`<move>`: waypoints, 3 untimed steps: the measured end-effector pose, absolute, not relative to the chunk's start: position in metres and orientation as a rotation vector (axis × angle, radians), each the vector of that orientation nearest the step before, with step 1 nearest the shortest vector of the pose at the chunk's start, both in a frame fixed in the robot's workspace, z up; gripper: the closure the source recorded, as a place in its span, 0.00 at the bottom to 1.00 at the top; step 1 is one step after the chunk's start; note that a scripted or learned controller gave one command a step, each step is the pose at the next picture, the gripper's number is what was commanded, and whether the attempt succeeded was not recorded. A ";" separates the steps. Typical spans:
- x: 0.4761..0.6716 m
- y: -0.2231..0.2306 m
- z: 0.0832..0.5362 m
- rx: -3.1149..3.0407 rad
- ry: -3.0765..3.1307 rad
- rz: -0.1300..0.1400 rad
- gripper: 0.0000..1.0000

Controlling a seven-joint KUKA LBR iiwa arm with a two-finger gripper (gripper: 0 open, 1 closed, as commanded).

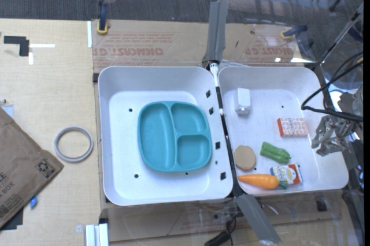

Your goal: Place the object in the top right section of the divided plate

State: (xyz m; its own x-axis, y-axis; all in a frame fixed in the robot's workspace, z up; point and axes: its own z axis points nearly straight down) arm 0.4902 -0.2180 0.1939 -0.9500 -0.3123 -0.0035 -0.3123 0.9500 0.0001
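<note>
Can't really tell if the metal two-finger gripper (pixel 330 138) is spread or closed, it's a blur at the right bin's (pixel 261 78) edge; nothing visibly in it. Which toy it's after is unclear, and they're crowded, so a sloppy grab could nudge neighbours. That bin holds a white block (pixel 243 100), red-patterned packet (pixel 292 127), green pepper (pixel 274 152), tan disc (pixel 245 157), orange carrot (pixel 258 181), small carton (pixel 288 174); the left bin (pixel 115 141) holds the teal divided plate (pixel 174 136), its sections bare.

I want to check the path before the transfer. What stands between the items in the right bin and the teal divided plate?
Only the two bins' adjoining walls lie between. The carrot, cookie and other items sit in the right bin; the divided plate sits in the left bin.
</note>
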 end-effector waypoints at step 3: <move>0.524 -0.221 0.136 -1.004 2.971 0.000 1.00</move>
State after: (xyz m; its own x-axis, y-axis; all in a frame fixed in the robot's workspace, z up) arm 0.5239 -0.2215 0.1357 -0.7950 -0.6066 -0.0052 -0.6065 0.7950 -0.0020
